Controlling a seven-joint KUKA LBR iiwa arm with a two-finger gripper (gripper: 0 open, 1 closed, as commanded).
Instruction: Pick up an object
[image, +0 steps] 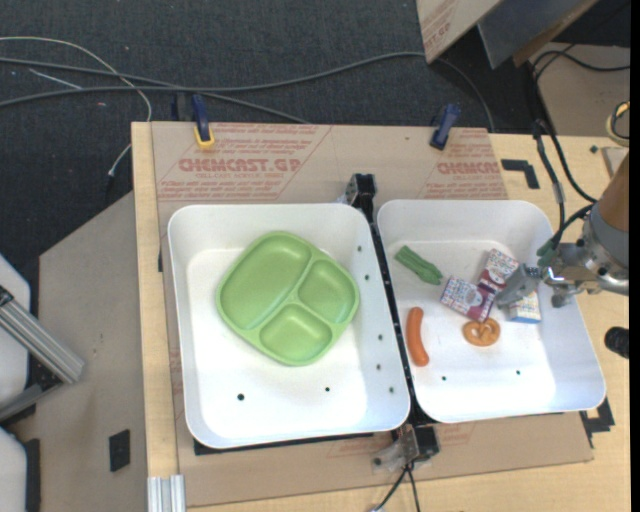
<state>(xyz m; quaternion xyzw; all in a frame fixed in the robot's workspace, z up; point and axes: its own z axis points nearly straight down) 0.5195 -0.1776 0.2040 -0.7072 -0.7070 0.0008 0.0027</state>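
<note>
Two white bins sit on the surface; the right bin (570, 390) holds small toys. The jaws (520, 288) hover at centre right over a small carton (498, 270); their state cannot be told. The carton looks light, stiff and crushable, best gripped across its flat sides.

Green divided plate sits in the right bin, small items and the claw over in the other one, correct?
Not quite. The camera view shows the green divided plate in the left bin, not the right. The rest holds: the small items, such as the orange sausage and green piece, and the claw are in the other bin.
</note>
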